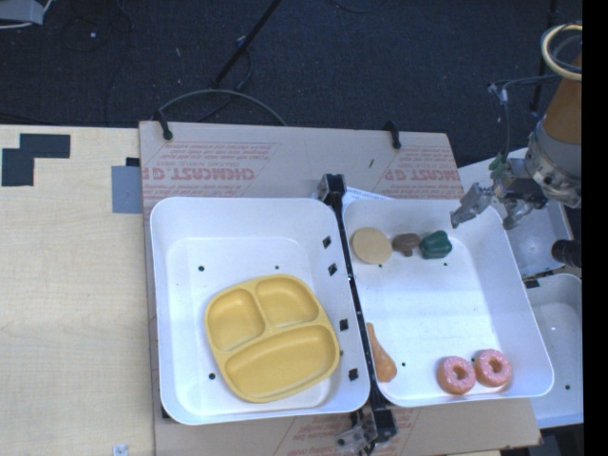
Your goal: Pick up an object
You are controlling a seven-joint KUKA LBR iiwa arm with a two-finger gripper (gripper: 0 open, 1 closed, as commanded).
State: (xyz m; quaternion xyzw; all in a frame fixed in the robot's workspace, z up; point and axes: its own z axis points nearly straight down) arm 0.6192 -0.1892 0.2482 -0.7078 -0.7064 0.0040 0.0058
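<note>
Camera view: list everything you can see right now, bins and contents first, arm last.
shallow white bins: two, side by side on the bench
yellow plastic divided tray: one, left bin
round tan disc: one, right bin, far side
small brown lump: one, beside the disc
dark green block: one, beside the lump
orange carrot-shaped piece: one, right bin, near-left wall
pink frosted doughnuts: two, touching, right bin's near-right corner
gripper: one, grey, above right bin's far-right corner

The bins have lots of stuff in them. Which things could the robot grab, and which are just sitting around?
Could grab, all in the right bin:
two pink donuts
tan round disc
brown lump
green piece
orange piece

Could also grab, in the left bin:
yellow divided tray

Just sitting around:
cardboard sheet
gripper hangs over the right bin's far corner.
</note>
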